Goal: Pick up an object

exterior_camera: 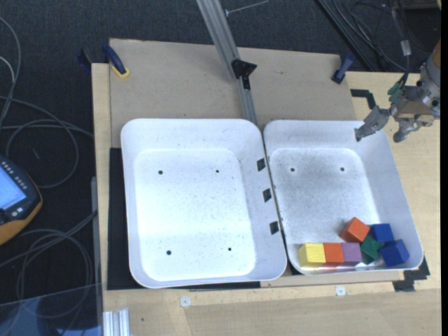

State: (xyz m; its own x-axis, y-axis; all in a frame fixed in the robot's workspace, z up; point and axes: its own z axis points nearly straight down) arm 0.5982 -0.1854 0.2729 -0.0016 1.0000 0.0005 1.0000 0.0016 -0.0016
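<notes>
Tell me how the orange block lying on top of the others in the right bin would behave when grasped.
The orange block looks like a rigid, flat-faced cube, so it should probably hold its shape and not roll. It sits tilted against the blue block and green block, so a nudge may tip it off. Crowded neighbours likely leave the fingers little room.

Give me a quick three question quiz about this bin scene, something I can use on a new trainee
1. True or false: the blocks lie in the left bin.
2. Where is the gripper? A) above the blocks B) at the right bin's far right corner C) over the left bin
3. What colour is the block at the left end of the row?

Key: 1 false, they lie in the right bin's near right corner. 2 B. 3 yellow.
</notes>
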